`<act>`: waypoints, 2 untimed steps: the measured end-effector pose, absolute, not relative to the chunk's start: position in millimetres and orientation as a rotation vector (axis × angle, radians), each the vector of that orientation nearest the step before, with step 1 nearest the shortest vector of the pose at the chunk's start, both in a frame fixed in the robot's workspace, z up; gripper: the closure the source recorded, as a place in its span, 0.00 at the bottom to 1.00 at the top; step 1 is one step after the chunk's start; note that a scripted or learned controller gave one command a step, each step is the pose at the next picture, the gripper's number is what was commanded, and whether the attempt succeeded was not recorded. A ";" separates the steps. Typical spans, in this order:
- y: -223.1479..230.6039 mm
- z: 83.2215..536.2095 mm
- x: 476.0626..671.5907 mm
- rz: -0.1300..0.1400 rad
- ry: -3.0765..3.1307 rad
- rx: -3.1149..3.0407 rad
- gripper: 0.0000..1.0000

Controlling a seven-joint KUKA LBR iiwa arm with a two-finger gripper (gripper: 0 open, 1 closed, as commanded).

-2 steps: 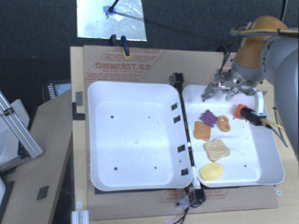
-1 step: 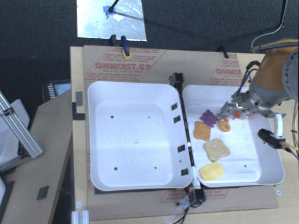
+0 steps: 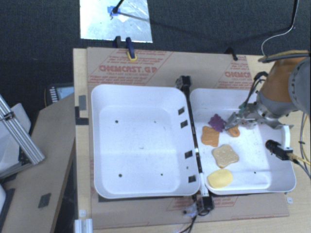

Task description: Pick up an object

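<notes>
In the right bin (image 3: 279,181), the gripper (image 3: 232,124) hangs low over a small orange piece (image 3: 234,132) beside a purple toy (image 3: 216,122); whether its fingers are spread, I cannot tell. Centring over one piece looks wise.

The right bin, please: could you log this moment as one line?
hand: low in right bin | beside: purple piece, small orange piece | grasp: unclear | left bin: untouched
</notes>
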State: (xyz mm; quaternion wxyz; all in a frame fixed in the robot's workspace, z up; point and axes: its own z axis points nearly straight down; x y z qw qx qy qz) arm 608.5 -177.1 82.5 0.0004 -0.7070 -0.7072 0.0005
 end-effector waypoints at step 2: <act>-171.6 189.8 570.5 -0.007 -2.227 -2.227 1.00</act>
